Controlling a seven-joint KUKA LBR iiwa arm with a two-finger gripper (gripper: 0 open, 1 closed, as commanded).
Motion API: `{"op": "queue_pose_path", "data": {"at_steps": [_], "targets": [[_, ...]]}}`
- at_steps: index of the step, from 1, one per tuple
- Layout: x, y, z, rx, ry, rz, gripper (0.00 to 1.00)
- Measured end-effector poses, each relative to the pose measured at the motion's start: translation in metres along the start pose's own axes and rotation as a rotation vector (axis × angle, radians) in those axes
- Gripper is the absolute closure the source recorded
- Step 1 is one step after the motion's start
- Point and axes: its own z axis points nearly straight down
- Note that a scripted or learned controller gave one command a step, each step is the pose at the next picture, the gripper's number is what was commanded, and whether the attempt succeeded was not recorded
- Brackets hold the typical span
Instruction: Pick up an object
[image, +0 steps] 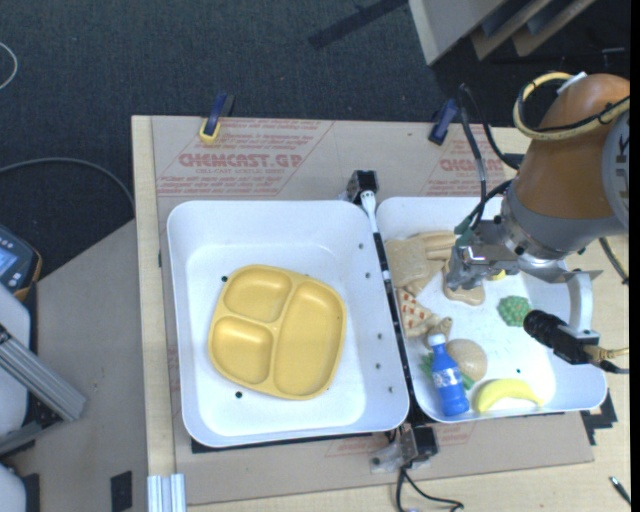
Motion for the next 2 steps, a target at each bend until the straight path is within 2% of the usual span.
{"op": "queue_pose_path", "data": {"at_steps": [1,2], "targets": [[-0.002,-0.007,0.018,0.006,0.001,0.000,1.00],[0.002,-0.005,-0.003,-0.002,0.000,-0.002,1.00]]}}
